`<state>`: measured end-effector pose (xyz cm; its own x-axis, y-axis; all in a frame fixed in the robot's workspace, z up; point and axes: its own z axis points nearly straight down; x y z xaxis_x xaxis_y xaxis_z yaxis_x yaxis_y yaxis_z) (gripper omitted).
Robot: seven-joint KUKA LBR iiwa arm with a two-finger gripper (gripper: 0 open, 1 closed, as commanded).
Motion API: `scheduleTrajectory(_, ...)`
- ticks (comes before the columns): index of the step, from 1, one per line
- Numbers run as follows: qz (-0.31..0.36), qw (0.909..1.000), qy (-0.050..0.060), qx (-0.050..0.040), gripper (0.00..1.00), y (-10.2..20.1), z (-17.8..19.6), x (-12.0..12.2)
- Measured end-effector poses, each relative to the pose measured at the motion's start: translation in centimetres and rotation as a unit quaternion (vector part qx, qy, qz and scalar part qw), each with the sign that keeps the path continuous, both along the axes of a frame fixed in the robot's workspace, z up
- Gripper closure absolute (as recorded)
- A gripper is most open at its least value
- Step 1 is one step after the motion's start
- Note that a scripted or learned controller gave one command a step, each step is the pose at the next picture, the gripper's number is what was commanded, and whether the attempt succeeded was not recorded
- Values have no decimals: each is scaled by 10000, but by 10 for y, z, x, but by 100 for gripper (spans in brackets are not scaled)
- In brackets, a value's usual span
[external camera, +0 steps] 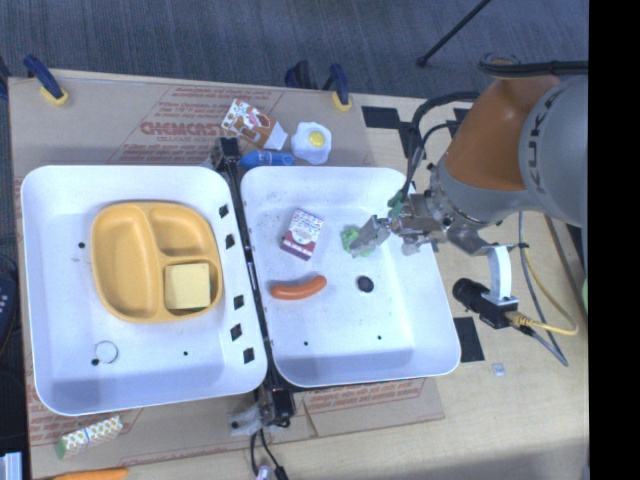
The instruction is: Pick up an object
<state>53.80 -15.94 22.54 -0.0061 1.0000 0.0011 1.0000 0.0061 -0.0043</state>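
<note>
The gripper (pixel 368 236) hung in the right bin (pixel 400 353), fingers pinching a small green object (pixel 350 237), the sausage (pixel 298 288) lying crosswise nearer and to its left.

This looked a robotics lab: a cardboard-covered bench (pixel 150 118) held two shallow white plastic bins (pixel 50 298) of toy food, clamped with blue clips (pixel 45 78), above grey carpet (pixel 200 18)
</note>
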Motion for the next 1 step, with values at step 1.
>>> scheduleTrajectory(1, -185, 9998, 18, 4, 0, 55, -129, 8)
